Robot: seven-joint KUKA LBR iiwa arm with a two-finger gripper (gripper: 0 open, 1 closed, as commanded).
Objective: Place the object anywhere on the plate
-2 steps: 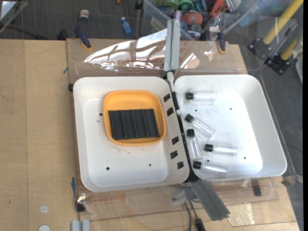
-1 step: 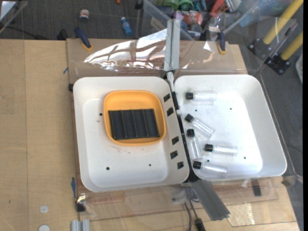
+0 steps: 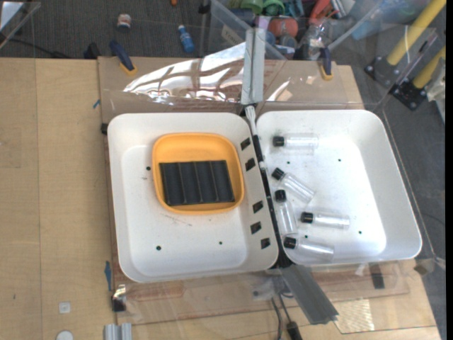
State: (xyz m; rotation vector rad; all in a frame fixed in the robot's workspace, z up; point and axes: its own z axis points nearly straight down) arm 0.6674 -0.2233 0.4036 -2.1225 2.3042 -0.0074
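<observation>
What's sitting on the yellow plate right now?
A black ribbed block lies on the yellow plate, inside its rim. The plate surface beneath it is covered.

left bin: plate holding ribbed block | right bin: five vials along its left side

Glossy white plastic was seen in both bins, clear plastic in the black-capped vials, matt orange in the plate.

Lab bench: white bins, vials
</observation>
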